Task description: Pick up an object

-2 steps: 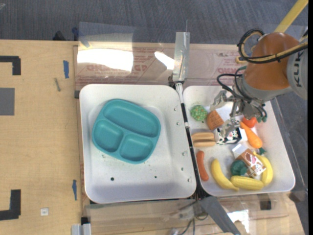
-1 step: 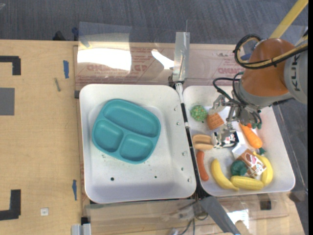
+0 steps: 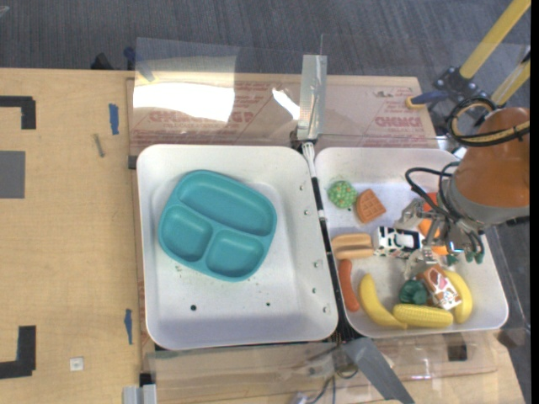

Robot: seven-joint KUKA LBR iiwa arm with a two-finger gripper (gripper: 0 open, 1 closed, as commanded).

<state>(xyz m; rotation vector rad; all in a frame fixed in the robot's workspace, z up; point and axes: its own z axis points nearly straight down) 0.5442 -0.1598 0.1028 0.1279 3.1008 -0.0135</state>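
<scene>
The right bin [image 3: 497, 310] holds several toy foods: a green leafy piece [image 3: 342, 194], an orange waffle-like piece [image 3: 369, 205], a hot dog [image 3: 352, 244], a black-and-white item [image 3: 390, 240], a red sausage [image 3: 346, 283], a banana [image 3: 375, 301], a corn cob [image 3: 424, 315], a dark green piece [image 3: 413, 292] and a red-and-white packet [image 3: 441, 285]. My gripper [image 3: 428, 247] hangs low over the right half of this bin, just right of the black-and-white item and above the packet. The grey and orange arm [image 3: 495, 171] reaches in from the right and hides part of the bin behind it.
The left bin [image 3: 160, 310] bears a teal divided plate [image 3: 219, 224]. A clear upright divider [image 3: 312, 99] stands behind the seam between the bins. Cardboard bench surface [image 3: 59, 225] lies to the left. Yellow poles [image 3: 497, 28] and cables stand at the upper right.
</scene>
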